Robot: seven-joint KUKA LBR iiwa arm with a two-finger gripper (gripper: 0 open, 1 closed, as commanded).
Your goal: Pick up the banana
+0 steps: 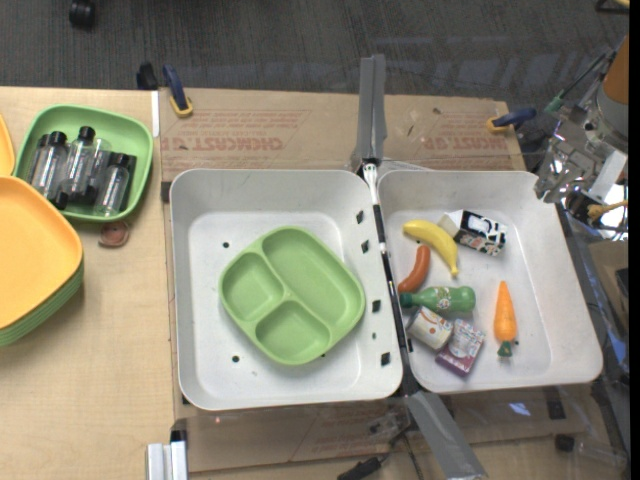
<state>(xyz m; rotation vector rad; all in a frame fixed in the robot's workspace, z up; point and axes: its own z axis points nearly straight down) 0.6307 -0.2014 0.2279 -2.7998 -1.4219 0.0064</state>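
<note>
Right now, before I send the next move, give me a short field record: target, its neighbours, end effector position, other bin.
target: banana, lying in the right bin, upper left part
neighbours: sausage just below it, carton to its right, green bottle further below
end effector: at the right bin's upper right edge, apart from the banana
left bin: holds a green tray

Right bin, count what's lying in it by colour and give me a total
Yellow: 1, the banana
Orange or red: 2, carrot, sausage
Green: 1, bottle
Mixed-print packs: 3
Total: 7
</note>
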